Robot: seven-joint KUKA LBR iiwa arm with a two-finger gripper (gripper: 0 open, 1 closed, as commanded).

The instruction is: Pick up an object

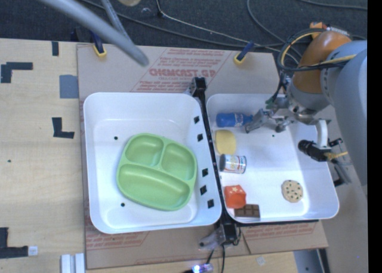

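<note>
Fingers: the gripper (267, 120) is reaching into the right bin (310, 173) with its fingers (255, 125) spread apart, nothing sitting between them.
Blue object: a blue object (231, 120) is lying near the right bin's far left corner, just beside the fingertips; whether they are touching it I cannot tell.
Yellow piece: a pale yellow piece (225, 142) is resting against the left wall, just behind a small jar (233, 163) lying on its side.
Near edge: an orange block (235, 196) and a brown chocolate bar (247, 210) are sitting at the near left corner; a cookie (292, 191) is lying toward the near right.
Left bin: the left bin (101, 116) is carrying a green divided plate (157, 171).
Arm: the grey arm (346, 86) is leaning in over the right bin's far right corner.
</note>
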